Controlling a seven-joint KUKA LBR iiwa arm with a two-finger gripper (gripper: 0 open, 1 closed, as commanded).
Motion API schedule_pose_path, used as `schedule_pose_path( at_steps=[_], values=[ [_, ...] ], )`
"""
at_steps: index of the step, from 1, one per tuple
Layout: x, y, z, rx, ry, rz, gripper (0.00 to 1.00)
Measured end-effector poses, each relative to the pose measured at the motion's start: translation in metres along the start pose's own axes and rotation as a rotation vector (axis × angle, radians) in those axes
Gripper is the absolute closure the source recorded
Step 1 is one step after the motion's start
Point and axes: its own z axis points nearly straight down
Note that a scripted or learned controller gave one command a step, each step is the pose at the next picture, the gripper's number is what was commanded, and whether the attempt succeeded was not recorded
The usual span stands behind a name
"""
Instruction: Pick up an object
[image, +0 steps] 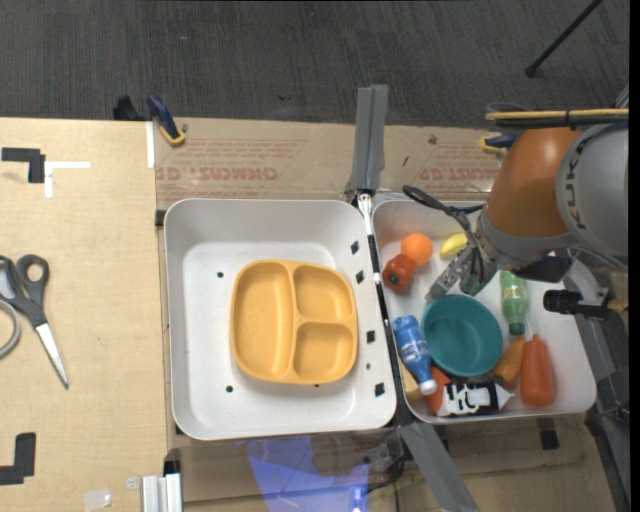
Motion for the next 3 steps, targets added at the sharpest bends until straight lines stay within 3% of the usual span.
schedule_pose_path(
  at_steps=[1,2,3],
  values=[
    [-0.049,-0.064,-0.011,-0.016,-0.032,-0.084,1.00],
    [-0.014,-0.012,0.000,0.000,0.000,-0.145,1.00],
    [0.028,-0.009,0.000,0.001,0.002,-0.072,1.00]
  ],
)
